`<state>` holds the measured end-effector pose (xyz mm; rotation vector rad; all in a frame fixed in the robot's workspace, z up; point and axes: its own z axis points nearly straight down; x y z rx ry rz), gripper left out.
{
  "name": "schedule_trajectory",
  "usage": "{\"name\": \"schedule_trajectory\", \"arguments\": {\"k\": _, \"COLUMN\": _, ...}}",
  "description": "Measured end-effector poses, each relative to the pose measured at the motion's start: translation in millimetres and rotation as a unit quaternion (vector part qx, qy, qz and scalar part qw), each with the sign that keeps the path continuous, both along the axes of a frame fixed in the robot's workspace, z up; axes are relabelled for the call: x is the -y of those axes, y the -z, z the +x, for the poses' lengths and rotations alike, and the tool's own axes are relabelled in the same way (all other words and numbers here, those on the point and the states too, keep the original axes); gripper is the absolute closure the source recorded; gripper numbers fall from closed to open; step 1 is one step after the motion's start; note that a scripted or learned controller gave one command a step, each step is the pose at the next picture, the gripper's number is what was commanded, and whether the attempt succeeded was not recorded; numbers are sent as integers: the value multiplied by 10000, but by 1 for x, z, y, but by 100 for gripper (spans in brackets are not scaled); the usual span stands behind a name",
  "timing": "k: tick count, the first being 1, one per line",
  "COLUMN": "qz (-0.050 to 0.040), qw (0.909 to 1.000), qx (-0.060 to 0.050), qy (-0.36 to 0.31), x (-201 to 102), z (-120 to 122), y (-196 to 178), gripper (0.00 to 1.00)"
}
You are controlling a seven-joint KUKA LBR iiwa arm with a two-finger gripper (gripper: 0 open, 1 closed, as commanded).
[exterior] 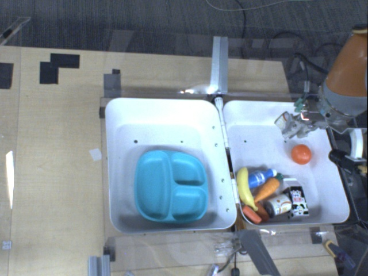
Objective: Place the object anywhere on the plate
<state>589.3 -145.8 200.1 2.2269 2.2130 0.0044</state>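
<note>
Single fixed overhead camera, slanted down on two bins (118,154)

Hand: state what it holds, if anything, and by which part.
Nothing can be seen in the hand. It hangs over the right bin, above the orange ball, which lies apart from it on the bin floor. Whether it is open cannot be told.

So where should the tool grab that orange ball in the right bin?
Probably across the widest middle of the orange ball, coming straight down from above. It is round, so no side is better than another, and it lies apart from the banana and the rest of the pile, with bare bin floor around it for the fingers.
</note>
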Motion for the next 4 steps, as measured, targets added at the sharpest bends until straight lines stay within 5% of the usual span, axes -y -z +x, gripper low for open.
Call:
{"name": "schedule_trajectory", "arguments": {"k": 1, "qz": -3, "qw": 9976, "qx": -10, "qy": -694, "x": -62, "z": -64, "y": -24, "gripper": 100}}
{"name": "schedule_trajectory", "arguments": {"k": 2, "qz": -8, "qw": 9931, "qx": 0, "qy": -1177, "x": -131, "z": -80, "y": -50, "gripper": 100}}
{"name": "schedule_trajectory", "arguments": {"k": 3, "qz": -4, "qw": 9882, "qx": -18, "qy": -1530, "x": -203, "z": -83, "y": 18, "gripper": 100}}
{"name": "schedule_trajectory", "arguments": {"k": 4, "qz": -4, "qw": 9883, "qx": -16, "qy": -1526, "x": -202, "z": -83, "y": 18, "gripper": 0}}
